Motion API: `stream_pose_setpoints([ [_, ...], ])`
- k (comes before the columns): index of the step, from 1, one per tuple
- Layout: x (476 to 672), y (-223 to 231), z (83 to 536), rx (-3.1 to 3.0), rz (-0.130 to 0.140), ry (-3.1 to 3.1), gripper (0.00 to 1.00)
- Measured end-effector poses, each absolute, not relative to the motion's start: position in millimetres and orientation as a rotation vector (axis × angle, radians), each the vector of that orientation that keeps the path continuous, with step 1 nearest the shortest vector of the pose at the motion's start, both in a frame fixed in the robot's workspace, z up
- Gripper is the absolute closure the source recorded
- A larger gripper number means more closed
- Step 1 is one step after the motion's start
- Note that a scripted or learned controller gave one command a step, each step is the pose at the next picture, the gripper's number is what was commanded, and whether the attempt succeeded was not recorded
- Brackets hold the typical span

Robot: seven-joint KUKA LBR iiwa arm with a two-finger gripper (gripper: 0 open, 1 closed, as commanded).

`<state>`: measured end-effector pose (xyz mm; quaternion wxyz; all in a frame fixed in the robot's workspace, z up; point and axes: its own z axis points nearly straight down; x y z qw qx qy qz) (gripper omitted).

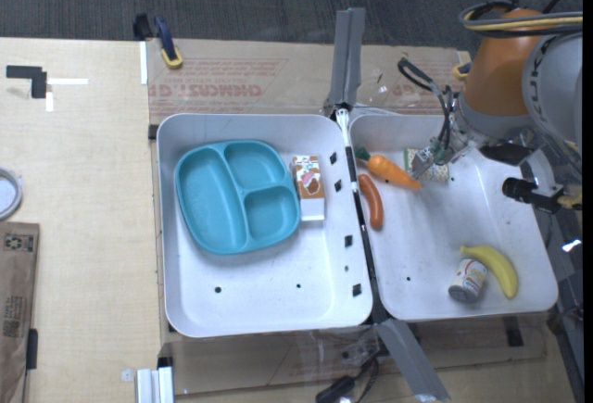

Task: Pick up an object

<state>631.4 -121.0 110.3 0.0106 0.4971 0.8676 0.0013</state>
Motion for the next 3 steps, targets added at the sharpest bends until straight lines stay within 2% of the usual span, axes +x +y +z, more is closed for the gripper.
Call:
stream_pose_setpoints([
  [1, 631.4, -120.9, 110.3, 1.552, 0.004, 2.708, 0.0],
  [2, 604.4, -77.6, 192.2, 1.296, 0.0, 2.859, 0.0],
  [3, 633.6, -102.4, 99.2, 1.188, 0.005, 2.893, 0.0],
])
